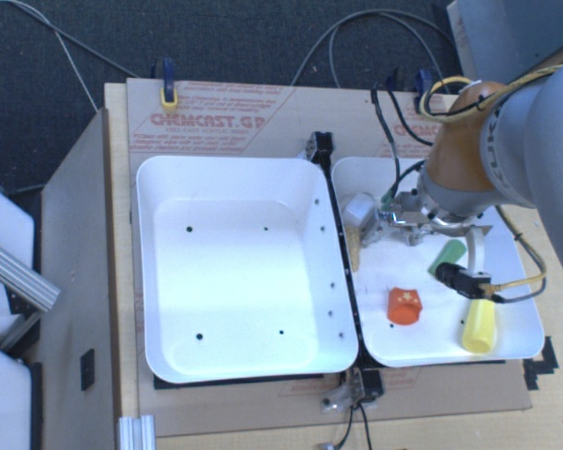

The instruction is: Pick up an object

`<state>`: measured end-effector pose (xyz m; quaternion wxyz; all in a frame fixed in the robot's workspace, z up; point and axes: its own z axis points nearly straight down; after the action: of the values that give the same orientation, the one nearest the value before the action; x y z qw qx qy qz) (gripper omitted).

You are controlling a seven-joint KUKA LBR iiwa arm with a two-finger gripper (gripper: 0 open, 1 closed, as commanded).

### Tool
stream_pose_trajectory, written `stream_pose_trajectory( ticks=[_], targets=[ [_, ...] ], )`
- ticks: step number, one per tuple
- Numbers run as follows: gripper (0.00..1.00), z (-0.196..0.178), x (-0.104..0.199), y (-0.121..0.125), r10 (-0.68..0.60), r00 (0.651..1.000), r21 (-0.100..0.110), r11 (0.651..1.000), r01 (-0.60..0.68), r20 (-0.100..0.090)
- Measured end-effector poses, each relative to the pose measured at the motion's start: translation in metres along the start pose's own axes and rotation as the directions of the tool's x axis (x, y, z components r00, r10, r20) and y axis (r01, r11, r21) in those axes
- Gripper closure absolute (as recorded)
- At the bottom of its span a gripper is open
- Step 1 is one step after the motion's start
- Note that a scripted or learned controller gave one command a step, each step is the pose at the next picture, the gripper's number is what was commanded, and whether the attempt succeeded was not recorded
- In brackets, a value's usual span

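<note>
The right bin (pixel 507 345) holds several small objects. An orange-red piece (pixel 404 307) lies near its front middle, and a yellow cylinder (pixel 479 326) sits at the front right. A green piece (pixel 448 254) shows partly under the arm. A pale grey block (pixel 358 209) and a thin tan stick (pixel 353 247) rest against the bin's left wall. My gripper (pixel 408 221) hangs low over the bin's back middle, under the grey wrist and orange band, just right of the grey block. The wrist hides most of the gripper.
The left bin (pixel 150 251) stands beside the right one, and a black divider rail (pixel 336 242) runs between them. Black and yellow cables (pixel 507 289) trail from the wrist over the right bin. A blue-and-yellow clamp (pixel 169 87) sits at the board's back edge.
</note>
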<state>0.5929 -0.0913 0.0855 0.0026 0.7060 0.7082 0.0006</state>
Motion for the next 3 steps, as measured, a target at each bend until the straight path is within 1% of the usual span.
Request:
stream_pose_trajectory(
  ticks=[1,2,3],
  targets=[
    [0.00,0.001,-0.037,-0.073,0.009,1.000,0.012,1.000,-0.009,-0.005],
    [0.00,-0.108,0.054,0.066,-0.011,1.000,-0.018,1.000,0.011,-0.005],
    [0.00,-0.070,-0.009,0.002,0.010,1.000,0.012,1.000,-0.010,-0.002]
  ],
)
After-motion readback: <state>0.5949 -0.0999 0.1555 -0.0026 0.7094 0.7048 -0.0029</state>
